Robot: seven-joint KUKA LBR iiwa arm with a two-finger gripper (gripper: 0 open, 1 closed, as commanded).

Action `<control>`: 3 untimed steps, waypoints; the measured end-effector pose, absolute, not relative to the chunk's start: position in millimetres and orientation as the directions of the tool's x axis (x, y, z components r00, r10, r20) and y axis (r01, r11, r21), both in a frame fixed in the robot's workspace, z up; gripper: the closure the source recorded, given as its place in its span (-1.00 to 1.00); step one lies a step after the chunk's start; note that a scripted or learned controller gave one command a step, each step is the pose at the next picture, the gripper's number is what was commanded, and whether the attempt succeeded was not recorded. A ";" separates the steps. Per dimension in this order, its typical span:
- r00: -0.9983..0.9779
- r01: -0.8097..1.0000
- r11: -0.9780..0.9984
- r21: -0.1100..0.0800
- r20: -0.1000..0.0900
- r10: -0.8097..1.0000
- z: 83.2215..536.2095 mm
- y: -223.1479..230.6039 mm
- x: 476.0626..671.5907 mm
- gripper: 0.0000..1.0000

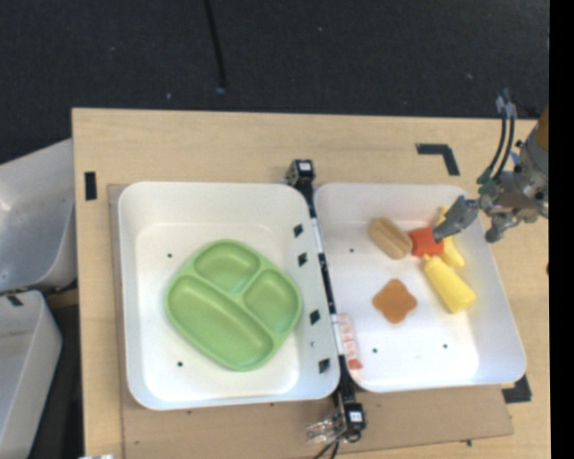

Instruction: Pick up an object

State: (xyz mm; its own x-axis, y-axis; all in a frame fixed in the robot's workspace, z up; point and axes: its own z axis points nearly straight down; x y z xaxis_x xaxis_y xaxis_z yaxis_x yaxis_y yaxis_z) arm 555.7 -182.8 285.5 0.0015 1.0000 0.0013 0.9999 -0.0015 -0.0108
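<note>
Green three-compartment plastic plate (233, 303) is lying flat in the left shallow white bin (134, 371), well apart from everything else. In the right shallow white bin (497, 357), a tan sausage-shaped piece (389, 238), a brown rounded-square flat piece (394, 300), a small orange-red block (425, 243) and a yellow elongated block (449, 284) are sitting grouped. Grey two-finger gripper (469, 220) is hovering at that bin's upper right, one finger (453, 220) reaching just above the orange-red block; can't tell how open it is or whether it is gripping anything.
</note>
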 end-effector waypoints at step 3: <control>0.002 1.000 -0.002 -0.002 -0.002 1.000 194.9 -191.3 555.3 -1.00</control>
State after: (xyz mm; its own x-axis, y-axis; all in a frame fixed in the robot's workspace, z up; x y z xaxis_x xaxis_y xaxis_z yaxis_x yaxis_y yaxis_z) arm 555.3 -191.3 194.9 0.0019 1.0000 -0.0017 1.0000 -0.0019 -0.0023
